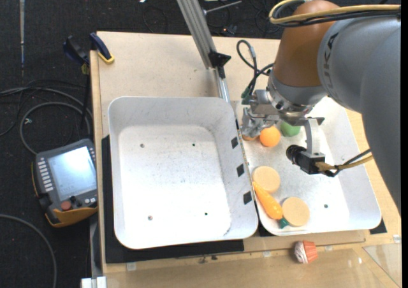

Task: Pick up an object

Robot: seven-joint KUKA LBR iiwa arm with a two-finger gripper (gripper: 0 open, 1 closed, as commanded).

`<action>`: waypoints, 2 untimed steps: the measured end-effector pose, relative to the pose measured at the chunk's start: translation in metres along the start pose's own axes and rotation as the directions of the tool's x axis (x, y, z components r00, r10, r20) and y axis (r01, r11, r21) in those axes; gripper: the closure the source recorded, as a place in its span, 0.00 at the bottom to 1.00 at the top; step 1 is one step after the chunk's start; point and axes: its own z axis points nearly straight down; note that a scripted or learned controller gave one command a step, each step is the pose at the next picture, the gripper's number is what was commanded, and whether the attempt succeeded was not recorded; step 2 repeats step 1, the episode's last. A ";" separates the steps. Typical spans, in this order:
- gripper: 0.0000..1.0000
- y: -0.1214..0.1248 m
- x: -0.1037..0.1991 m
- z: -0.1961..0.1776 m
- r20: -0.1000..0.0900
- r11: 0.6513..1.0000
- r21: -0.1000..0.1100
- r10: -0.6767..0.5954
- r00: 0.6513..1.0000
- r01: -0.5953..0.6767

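My gripper hangs low over the back left corner of the right bin, below the grey arm and its orange band. An orange ball lies just beside and below it, seemingly touching its tip. A green object sits right behind the ball, partly hidden by the wrist. Nearer the front lie a tan disc, an orange carrot-shaped piece and a second tan disc.
The left bin stands beside the right one, and their walls meet near the gripper. A black module hangs from the wrist over the right bin. A slanted metal pole rises behind. A pink object lies on the bench front.
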 end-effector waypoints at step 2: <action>1.00 0.017 0.058 0.004 -0.003 1.000 0.000 -0.002 1.000 0.002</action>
